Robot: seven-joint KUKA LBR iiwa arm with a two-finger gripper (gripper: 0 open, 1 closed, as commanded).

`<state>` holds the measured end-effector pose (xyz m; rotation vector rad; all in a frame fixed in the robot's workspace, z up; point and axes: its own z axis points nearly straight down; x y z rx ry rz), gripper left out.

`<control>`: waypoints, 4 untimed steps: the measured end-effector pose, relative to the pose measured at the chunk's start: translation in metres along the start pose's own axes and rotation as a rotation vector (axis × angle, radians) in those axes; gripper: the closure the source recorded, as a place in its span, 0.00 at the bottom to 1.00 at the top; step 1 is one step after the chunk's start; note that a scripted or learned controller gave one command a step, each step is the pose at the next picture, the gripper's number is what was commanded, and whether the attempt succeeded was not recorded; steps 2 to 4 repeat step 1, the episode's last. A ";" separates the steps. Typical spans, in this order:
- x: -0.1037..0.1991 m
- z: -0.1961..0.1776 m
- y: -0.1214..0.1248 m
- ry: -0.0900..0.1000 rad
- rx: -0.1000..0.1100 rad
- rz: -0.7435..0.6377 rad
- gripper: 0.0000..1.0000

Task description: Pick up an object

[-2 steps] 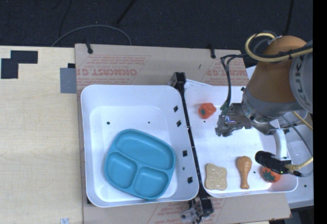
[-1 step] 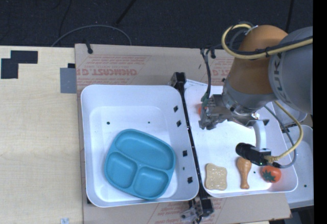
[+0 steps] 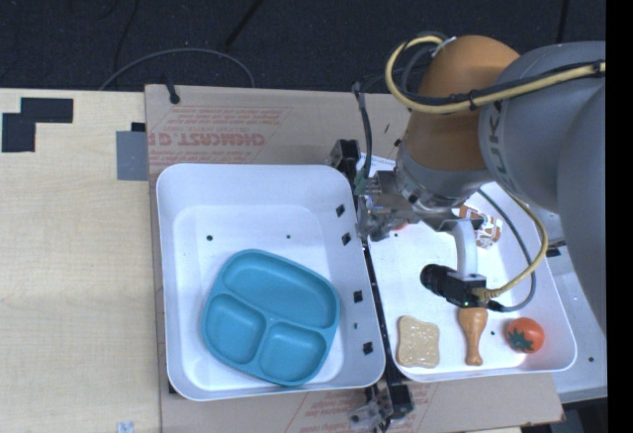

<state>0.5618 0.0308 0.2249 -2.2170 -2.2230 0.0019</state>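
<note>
Approach step is judged; hand [image 3: 384, 214] is poised at right bin's [image 3: 410, 268] far-left corner, grip state can't be told; toast [image 3: 418, 341], drumstick [image 3: 474, 330] & tomato [image 3: 523, 334] are lined along near wall, so repositioning over one is req'd.

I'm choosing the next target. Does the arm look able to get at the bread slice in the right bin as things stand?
Probably yes. The bread slice lies flat and uncovered near the front wall of the right bin, apart from the drumstick beside it; the arm hangs over that bin.
</note>
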 end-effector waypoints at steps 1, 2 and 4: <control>0.056 0.008 0.016 0.001 0.001 -0.002 1.00; 0.056 0.008 0.016 0.001 0.001 -0.002 1.00; 0.056 0.008 0.016 0.001 0.001 -0.002 1.00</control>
